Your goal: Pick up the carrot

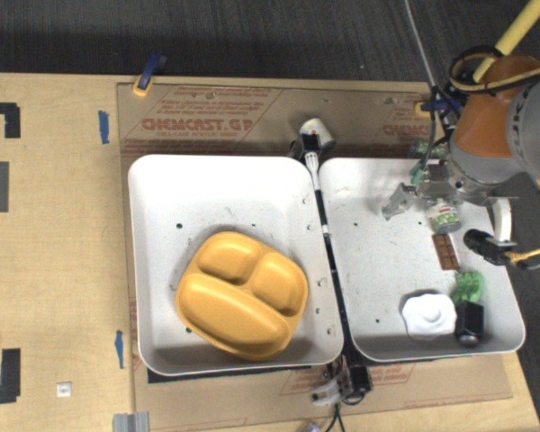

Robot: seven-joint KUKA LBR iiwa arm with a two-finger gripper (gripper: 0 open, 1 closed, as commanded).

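The bread loaf [243,293] is lying in the left bin [153,241], left of the bottle [429,315] sitting in the right bin [369,268].

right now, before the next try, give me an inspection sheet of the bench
surface: left bin and right bin, side by side on cardboard
job's things: nothing seen for certain
clutter: yellow loaf shape in left bin; white block, green piece, black piece, brown bar in right bin
grippers: gripper over right bin
cables: black cable between bins
surroundings: blue tape marks
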